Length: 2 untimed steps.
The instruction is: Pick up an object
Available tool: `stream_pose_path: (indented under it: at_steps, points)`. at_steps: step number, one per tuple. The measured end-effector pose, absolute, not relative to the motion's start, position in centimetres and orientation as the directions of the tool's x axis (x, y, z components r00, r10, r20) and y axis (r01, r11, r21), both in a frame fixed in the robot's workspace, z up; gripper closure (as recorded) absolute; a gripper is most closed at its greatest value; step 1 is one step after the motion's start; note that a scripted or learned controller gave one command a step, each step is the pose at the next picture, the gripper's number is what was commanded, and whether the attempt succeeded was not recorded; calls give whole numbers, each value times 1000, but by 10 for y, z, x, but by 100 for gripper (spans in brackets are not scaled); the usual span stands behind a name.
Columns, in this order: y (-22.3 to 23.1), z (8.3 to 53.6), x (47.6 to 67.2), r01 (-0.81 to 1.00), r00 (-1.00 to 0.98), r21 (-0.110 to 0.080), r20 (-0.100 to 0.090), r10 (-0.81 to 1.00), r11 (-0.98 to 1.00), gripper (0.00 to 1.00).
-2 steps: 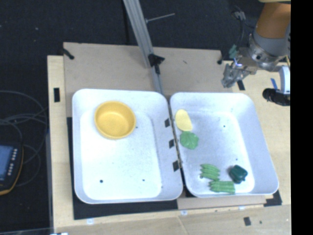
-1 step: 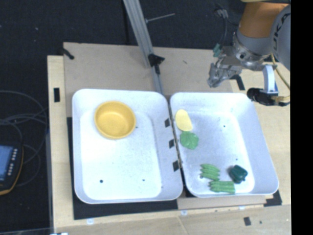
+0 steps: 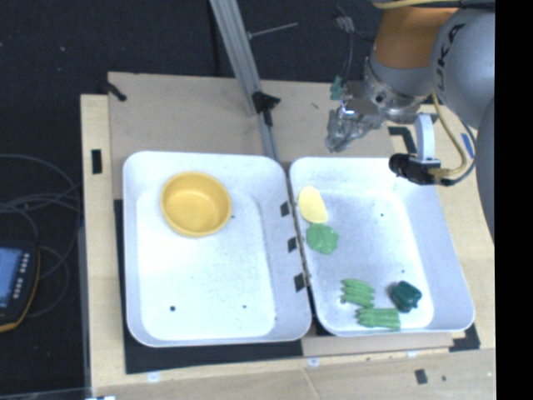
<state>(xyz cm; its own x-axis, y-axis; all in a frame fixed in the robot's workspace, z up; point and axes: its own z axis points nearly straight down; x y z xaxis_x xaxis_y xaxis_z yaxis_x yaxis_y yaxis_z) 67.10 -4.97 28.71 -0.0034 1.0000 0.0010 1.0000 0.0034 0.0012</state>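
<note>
Lying flat, green pea pod [image 3: 379,317] long axis left-right, right bin [image 3: 433,248].

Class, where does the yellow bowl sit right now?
The yellow bowl sits in the left bin, toward its upper left corner, well apart from the gripper.

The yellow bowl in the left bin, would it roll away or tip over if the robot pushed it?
The yellow bowl sits upright, open side up, so it would probably slide, not roll. It looks like light plastic, so it likely moves easily. A push high on its rim might tip it.
</note>
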Motion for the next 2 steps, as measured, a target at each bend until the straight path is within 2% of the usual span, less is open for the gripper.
stream_pose_path:
  at_steps: [2]
  points:
    - [62, 260, 671, 1000, -3, -1, 0, 1000, 3, 100]
